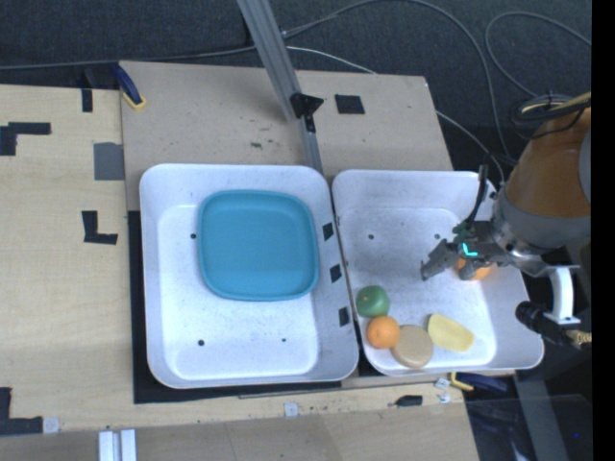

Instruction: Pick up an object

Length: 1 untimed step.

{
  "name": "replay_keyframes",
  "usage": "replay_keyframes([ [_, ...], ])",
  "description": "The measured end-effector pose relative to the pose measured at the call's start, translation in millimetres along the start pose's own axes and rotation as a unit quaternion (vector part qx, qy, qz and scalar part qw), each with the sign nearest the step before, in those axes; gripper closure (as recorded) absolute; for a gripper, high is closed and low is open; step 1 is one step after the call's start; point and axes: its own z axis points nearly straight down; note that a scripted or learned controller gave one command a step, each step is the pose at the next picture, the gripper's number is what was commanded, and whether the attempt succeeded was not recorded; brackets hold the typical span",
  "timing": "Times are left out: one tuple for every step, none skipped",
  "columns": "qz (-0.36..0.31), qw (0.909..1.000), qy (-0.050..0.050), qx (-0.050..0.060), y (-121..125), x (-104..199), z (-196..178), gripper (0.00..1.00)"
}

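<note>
Overhead, the camera view has two white bins side by side on the bench: the left bin and the right bin. One blue plate lies flat in the left bin, nothing on it, likely parked there as clutter or a drop spot.

Right bin: four loose items bunched in the near corner. One green round fruit, one orange ball touching just below it, one tan disc beside that, one yellow piece further right. Bunched like that probably because they rolled or slid to the low rim.

The gripper hangs low over the right bin's bare floor, above the cluster and apart from all four. A small orange-lit spot sits at the wrist, unclear whether object or light. Whether the jaws are apart or together cannot be told, dark and blurred. No item visibly gripped. Judgement: pick not yet made; the nearest candidates are the yellow piece and the green fruit.
</note>
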Motion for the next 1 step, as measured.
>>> replay_keyframes([
  [0.0, 1.0, 0.0, 0.0, 0.0, 0.0, 0.0, 0.0],
])
